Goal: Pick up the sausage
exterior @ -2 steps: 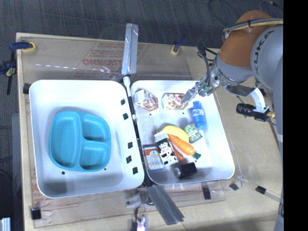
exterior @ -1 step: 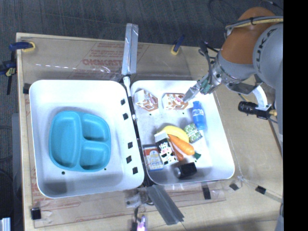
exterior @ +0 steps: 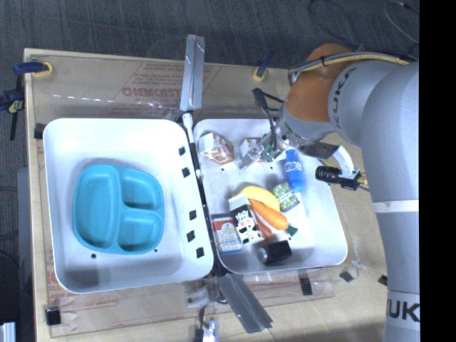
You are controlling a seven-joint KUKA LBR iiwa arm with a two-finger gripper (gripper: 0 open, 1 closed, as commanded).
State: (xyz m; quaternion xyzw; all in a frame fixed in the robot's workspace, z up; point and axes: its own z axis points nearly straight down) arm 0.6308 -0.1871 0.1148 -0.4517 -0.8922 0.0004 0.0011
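In the right bin (exterior: 335, 223) lies a pile of toy items. A reddish-brown piece (exterior: 263, 227), which may be the sausage, pokes out from under an orange carrot (exterior: 271, 214) beside a yellow banana (exterior: 251, 192); most of it is hidden. My gripper (exterior: 268, 145) hangs over the back of the right bin, above a small wrapped item (exterior: 253, 149) and left of a blue bottle (exterior: 293, 171). It is well apart from the reddish-brown piece, and I see nothing held in it.
The right bin also holds a brown-and-white packet (exterior: 216, 148), a green item (exterior: 286, 197), a black cylinder (exterior: 275, 251), a black-and-white block (exterior: 244, 221) and a small box (exterior: 229, 234). A blue divided tray (exterior: 117, 209) sits in the left bin (exterior: 57, 137).
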